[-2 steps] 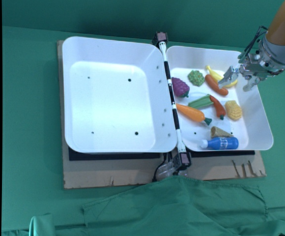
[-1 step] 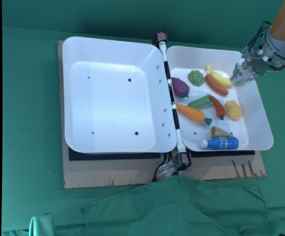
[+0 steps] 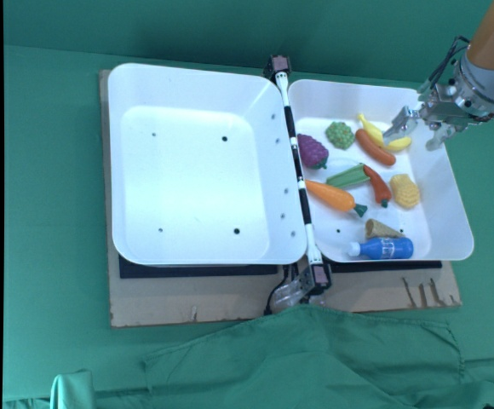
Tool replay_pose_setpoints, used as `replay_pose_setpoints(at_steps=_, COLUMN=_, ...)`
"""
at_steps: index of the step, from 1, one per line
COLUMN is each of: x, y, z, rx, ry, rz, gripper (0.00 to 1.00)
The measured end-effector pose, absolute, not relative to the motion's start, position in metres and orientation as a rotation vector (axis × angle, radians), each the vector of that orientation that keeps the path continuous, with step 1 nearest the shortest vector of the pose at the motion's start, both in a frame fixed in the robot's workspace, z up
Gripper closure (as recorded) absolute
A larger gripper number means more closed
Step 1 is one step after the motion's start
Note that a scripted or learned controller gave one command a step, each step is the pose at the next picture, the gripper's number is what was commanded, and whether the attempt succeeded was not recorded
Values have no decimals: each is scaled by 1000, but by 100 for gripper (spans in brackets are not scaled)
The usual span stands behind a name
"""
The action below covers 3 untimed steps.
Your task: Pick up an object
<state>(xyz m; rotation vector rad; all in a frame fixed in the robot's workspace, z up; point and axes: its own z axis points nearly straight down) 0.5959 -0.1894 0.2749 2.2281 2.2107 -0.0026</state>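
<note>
My gripper [image 3: 419, 132] hangs open over the far right part of the right bin [image 3: 451, 203], with nothing between its fingers. Just below its left finger lie a yellow banana [image 3: 375, 132] and a red-orange sausage [image 3: 374, 147]. Further toys rest in the same bin: green broccoli [image 3: 340, 134], purple grapes [image 3: 313, 151], a green pepper [image 3: 347, 176], a red chilli [image 3: 378, 185], yellow corn [image 3: 405, 191], an orange carrot [image 3: 332, 196], a cone [image 3: 381, 227] and a blue bottle [image 3: 383, 248].
The left bin [image 3: 196, 164] sits beside the right one, a black-and-white divider bar [image 3: 295, 164] running between them. Both stand on a cardboard sheet [image 3: 187, 301]. Green cloth [image 3: 315, 365] is bunched at the front.
</note>
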Motion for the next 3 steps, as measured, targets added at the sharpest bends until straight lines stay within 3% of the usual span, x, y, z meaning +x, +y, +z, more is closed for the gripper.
replay_pose_setpoints(at_steps=1, x=578, y=-188, z=233, rx=2229, ry=2219, rz=-6, gripper=0)
replay_pose_setpoints(at_steps=2, x=579, y=-189, z=244, rx=2229, ry=2212, rz=-5, gripper=100)
replay_pose_setpoints(at_steps=3, x=581, y=-191, z=254, rx=2231, ry=2206, rz=-5, gripper=100)
